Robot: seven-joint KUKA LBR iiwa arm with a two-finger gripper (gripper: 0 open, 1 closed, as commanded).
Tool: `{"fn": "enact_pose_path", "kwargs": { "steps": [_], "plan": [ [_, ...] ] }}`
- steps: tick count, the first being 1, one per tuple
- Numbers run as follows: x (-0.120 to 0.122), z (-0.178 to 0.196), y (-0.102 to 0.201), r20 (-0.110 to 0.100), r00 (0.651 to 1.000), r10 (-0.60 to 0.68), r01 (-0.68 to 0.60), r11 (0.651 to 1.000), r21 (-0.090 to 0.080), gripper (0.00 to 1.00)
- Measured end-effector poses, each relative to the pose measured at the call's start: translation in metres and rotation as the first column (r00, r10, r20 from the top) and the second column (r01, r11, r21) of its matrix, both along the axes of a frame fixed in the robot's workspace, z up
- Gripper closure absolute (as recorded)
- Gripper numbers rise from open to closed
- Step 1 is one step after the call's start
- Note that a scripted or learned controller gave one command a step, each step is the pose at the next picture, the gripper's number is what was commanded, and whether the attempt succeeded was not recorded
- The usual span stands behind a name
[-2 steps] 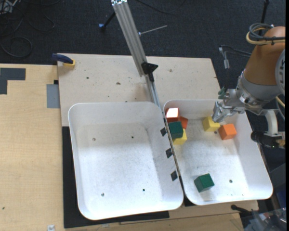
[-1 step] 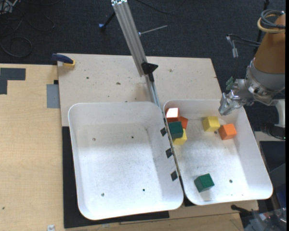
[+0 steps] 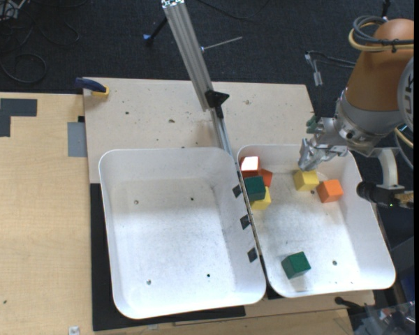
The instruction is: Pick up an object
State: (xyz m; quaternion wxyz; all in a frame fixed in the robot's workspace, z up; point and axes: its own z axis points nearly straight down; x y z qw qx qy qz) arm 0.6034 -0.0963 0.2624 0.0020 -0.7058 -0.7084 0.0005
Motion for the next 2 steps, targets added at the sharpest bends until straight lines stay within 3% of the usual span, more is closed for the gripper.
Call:
{"fn": "enact_pose_path", "kwargs": {
  "steps": [2],
  "plan": [
    [-0.018, -0.009, 0.100, -0.001, 1.000, 0.000, 0.000, 1.000, 0.000, 1.00]
  ]
}}
